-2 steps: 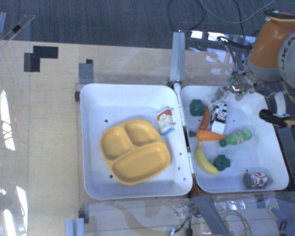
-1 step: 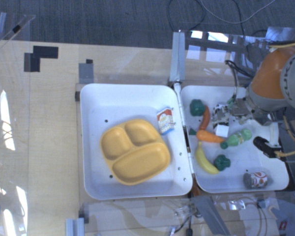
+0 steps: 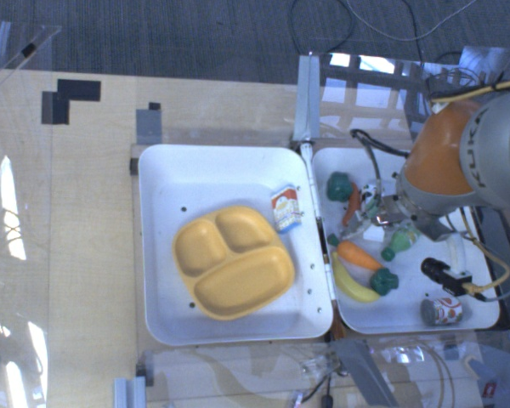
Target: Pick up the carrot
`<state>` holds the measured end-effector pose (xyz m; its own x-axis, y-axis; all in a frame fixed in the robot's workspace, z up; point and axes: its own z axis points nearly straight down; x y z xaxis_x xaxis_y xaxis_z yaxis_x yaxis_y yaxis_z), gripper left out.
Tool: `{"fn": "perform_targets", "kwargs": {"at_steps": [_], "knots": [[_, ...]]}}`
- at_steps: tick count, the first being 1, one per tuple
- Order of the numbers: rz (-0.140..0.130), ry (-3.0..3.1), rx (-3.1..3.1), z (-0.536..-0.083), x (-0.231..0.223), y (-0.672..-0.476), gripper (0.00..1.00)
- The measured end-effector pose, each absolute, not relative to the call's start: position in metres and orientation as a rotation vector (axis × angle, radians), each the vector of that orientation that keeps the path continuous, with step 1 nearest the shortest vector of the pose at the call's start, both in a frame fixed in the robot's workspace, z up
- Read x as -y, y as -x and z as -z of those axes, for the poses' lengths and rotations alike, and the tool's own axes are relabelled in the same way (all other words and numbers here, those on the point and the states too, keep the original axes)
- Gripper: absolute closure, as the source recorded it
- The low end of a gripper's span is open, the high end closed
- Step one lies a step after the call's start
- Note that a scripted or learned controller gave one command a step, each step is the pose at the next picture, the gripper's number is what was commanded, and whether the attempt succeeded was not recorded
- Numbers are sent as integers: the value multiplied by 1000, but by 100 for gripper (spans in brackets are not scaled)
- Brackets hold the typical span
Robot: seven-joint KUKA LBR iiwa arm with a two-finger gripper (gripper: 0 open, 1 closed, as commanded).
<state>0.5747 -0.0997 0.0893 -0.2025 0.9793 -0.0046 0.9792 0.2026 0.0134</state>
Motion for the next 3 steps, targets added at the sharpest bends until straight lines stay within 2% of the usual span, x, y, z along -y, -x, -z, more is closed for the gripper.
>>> {"fn": "perform_targets", "kwargs": {"at_steps": [1,2,3], "knots": [[-14,-2005,-2403,-89,98,-543,0],[-21,-2000,-2403,-100,97,-545,100],[-3,-2434,-1984,-184,47,-488,100]]}}
